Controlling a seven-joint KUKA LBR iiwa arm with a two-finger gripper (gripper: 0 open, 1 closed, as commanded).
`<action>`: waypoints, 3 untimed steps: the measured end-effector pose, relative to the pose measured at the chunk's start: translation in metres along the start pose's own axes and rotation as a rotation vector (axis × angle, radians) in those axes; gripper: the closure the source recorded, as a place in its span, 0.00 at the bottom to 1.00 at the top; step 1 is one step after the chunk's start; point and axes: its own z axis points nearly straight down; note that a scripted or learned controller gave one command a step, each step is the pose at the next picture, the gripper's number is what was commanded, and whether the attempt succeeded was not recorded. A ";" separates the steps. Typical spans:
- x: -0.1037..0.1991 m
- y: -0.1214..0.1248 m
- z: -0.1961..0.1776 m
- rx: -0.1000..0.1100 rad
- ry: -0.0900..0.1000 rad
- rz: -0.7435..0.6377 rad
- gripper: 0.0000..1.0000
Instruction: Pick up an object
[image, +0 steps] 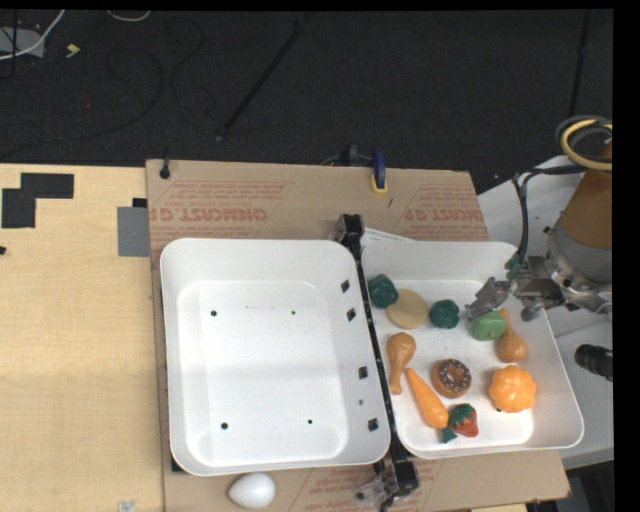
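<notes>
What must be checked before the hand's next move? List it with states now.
1. Hand sits over the right bin: ok.
2. Green piece lies just under the hand: ok.
3. Green piece held between the fingers: cannot tell.
4. Clear room around the target: not ok, the tan pear-shaped piece touches it.
5. Other toys lie apart from the hand, such as the orange pumpkin and the donut: ok.

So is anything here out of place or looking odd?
Yes: a white egg lies outside both bins, on the cardboard below the left bin. All the other toy food sits in the right bin, so the egg looks stray.
</notes>
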 end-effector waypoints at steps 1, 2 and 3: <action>0.003 -0.017 0.133 -0.001 -0.001 0.001 0.00; 0.067 0.053 0.127 -0.006 0.001 -0.007 0.00; 0.029 -0.009 0.128 0.005 0.000 0.004 0.00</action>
